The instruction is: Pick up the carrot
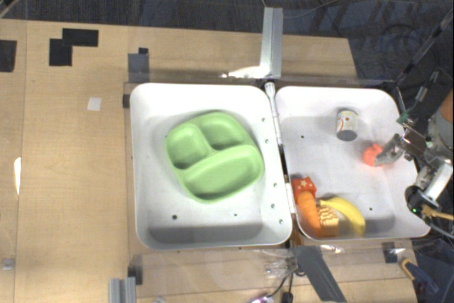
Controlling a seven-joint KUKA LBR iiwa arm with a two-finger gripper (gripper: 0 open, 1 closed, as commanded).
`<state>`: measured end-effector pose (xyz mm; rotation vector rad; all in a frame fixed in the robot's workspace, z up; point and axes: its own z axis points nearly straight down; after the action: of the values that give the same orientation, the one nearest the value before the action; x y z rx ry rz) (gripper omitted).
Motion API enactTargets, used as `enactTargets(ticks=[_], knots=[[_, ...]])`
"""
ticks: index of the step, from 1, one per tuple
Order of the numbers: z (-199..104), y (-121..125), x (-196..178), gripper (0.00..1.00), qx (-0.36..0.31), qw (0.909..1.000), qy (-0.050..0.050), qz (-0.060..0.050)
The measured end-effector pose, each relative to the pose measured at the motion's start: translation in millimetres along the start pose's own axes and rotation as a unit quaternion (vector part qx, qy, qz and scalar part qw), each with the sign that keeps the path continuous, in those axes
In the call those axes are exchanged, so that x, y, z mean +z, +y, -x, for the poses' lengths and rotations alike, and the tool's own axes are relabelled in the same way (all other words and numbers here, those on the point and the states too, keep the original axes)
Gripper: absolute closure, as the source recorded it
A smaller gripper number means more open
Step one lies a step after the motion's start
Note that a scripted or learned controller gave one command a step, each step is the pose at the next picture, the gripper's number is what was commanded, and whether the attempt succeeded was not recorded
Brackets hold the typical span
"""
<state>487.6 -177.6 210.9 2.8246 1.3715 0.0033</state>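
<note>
The carrot (308, 209) is orange and lies in the right bin (319, 110), at its front left corner near the divider. A red piece (305, 186) touches its far end, and a yellow banana (348, 213) lies on its right. My gripper (394, 145) reaches in over the bin's right side, well to the right of the carrot. Its tip is beside a small red-orange object (371, 155). Nothing orange shows at the gripper.
A small grey can (346, 124) stands at the back of the right bin. Between the carrot and the banana lies a tan ridged item (328, 218). The left bin (149, 152) holds a green divided plate (213, 155).
</note>
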Motion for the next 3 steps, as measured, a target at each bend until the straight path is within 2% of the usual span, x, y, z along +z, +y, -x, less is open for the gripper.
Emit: enactTargets(ticks=[1, 2, 3], knots=[[12.5, 10.1, -35.9, 0.0, 0.172, 0.9851, 0.0, 0.0], [21.7, 17.5, -76.5, 0.0, 0.34, 0.9404, -0.001, 0.0], [20.0, 17.8, -85.9, 1.0, 0.334, 0.9427, -0.002, -0.001]])
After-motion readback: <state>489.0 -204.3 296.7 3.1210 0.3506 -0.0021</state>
